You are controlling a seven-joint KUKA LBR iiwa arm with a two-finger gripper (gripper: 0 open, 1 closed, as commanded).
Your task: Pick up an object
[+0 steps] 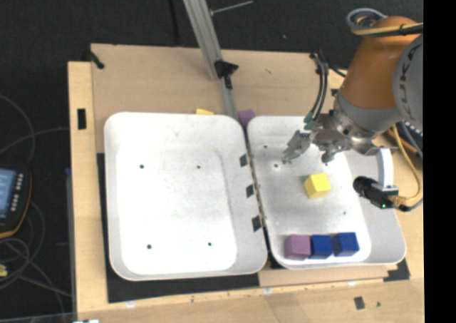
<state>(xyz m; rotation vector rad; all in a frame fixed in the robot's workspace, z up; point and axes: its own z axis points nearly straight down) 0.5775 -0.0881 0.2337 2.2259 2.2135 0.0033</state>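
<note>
A: The grey arm with the orange band (374,79) is seen reaching in from the right, over the right-hand shallow white bin (377,247).

B: And the two-finger gripper (311,150) is hung above that bin's upper half. The jaws are spread apart, one tip to the left, one to the right, and nothing is held between them.

A: Just below and slightly right of the gripper, a small yellow cube (318,185) is found lying on the bin floor. It is near the jaws but not between them.

B: Along the bin's near edge, three more blocks are lined up in a row: a purple cube (298,245) on the left, then a blue cube (322,244), then a second blue cube (346,243). They are set close together, side by side; whether they touch cannot be told.

A: The left-hand shallow white bin (121,172) is placed right beside the other, with a row of dark clips (251,191) along the seam between them.

B: Behind the bins, a small yellow piece (204,111) and a small purple piece (246,116) are partly hidden by the back rims.

A: A slanted metal pole (203,26) is seen rising from the light wooden surface (149,75) at the back. A black device with a green light (375,192) is carried on the arm's side, above the right bin.
</note>
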